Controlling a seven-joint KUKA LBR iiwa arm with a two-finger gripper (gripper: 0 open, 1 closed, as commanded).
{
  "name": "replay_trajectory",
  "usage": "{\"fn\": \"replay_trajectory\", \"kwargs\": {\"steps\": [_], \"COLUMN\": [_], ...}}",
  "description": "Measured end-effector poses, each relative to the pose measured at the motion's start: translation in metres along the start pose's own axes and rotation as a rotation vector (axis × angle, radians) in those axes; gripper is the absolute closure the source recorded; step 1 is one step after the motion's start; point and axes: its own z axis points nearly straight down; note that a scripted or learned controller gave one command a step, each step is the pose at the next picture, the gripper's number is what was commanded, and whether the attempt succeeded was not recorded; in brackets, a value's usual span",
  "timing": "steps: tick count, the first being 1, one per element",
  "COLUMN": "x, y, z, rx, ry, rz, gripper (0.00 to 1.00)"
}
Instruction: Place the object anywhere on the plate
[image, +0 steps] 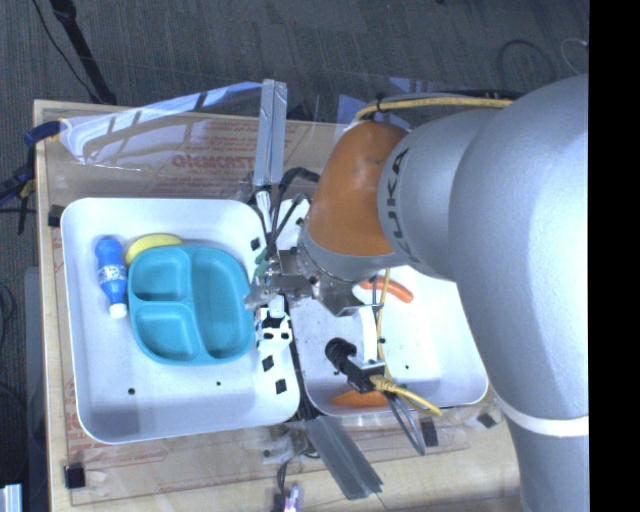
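In the camera view, the arm is reaching in from the right of the frame, its orange band sitting over the seam between the two white bins. The pincer is hanging at the middle of the frame, just beside the right edge of the blue plate; how it is set I cannot tell, as the wrist is covering it.

The plate, with three compartments, is lying in the left bin, with a blue bottle just beside it on the left and a yellow object peeking out at its upper edge.

In the right bin, an orange carrot-like object is showing partly under the wrist, and another orange object is lying near the bottom rim. Which one is meant, I cannot tell. The carrot-like piece is looking light, stiff and smooth, probably plastic, so likely slippery; taking it across its narrow middle seems soundest.
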Motion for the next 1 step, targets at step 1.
{"fn": "replay_trajectory", "kwargs": {"steps": [1], "x": [-0.0006], "y": [0.0001], "z": [-0.0003], "rx": [-0.001], "ry": [0.0], "rz": [0.001], "gripper": [0.0]}}
